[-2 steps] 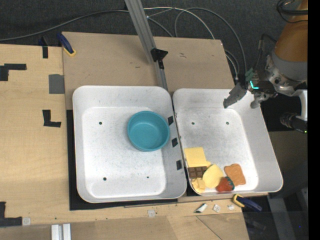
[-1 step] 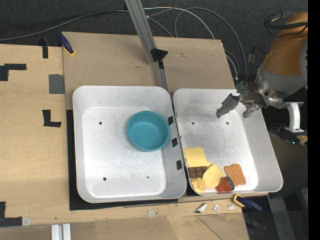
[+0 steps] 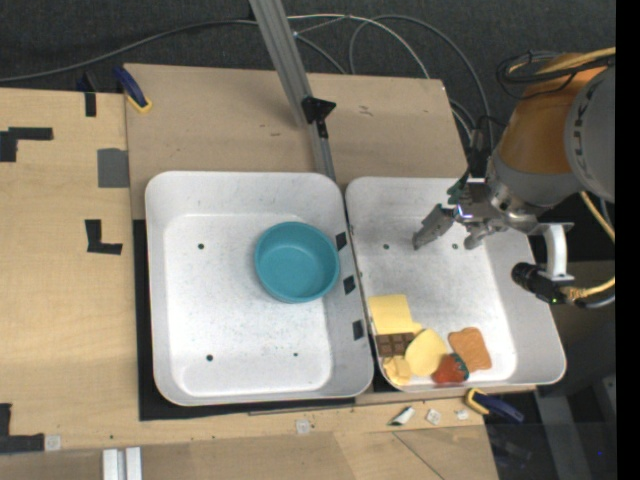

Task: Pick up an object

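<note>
Over the far part of the right shallow white bin (image 3: 520, 318), the two-finger gripper (image 3: 452, 236) hangs with its dark fingers spread apart, nothing between them. Behind it the grey arm with its orange band (image 3: 545, 133) runs off the right edge. Near the bin's front lies a heap of small toy foods (image 3: 425, 348), their shapes hard to separate. A round teal bowl (image 3: 295, 260) sits in the left white bin (image 3: 200, 308).

Tool (image 3: 452, 236) low, fingers spread
</note>
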`<state>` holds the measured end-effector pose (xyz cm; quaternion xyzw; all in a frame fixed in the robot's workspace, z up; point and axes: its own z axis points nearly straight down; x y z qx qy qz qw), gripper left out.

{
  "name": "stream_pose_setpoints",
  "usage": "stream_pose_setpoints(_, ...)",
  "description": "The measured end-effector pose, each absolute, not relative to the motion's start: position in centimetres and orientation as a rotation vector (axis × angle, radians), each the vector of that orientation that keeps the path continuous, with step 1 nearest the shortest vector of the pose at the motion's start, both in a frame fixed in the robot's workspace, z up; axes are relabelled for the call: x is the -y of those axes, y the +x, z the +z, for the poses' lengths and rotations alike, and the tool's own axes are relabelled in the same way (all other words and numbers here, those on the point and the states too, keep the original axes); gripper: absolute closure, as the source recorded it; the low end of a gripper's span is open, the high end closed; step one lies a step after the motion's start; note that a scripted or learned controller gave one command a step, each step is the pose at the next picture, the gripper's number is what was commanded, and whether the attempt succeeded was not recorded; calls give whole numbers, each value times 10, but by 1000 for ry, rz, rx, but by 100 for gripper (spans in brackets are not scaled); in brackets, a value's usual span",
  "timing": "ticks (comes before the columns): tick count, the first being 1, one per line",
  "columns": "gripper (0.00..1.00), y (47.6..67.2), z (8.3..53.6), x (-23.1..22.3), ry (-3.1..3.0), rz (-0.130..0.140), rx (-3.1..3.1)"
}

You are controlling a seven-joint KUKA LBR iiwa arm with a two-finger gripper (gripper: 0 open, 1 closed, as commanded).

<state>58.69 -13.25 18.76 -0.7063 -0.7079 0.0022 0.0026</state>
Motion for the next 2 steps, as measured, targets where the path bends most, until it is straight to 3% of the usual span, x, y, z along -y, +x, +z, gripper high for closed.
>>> stream_pose_setpoints(1, 0, 594, 129, 128, -2215, 7, 2220)
stream_pose_setpoints(2, 100, 595, 143, 128, -2216, 4, 2224)
